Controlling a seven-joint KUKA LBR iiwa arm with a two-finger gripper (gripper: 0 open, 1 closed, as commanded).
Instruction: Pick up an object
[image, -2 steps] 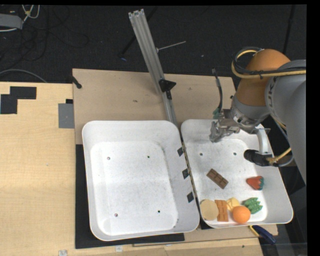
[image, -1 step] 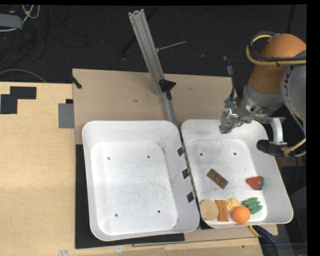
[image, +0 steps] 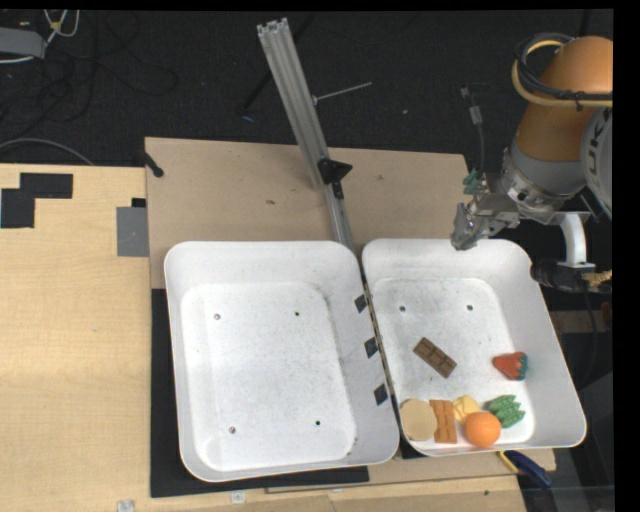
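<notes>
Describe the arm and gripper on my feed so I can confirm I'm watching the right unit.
The arm is grey metal with a rounded orange band above the wrist and a yellow-and-black cable looped around its top. Part of dark lettering shows on its grey casing at the right. The gripper is a small, dark grey metal assembly with thin wires running up from it.

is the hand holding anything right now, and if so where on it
Nothing is held: the hand hangs over the right bin's far rim, away from the items at its near end.

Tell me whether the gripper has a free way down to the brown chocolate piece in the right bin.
Probably yes. The gripper hangs over the right bin's far rim, and the chocolate piece lies alone on open floor.
</notes>
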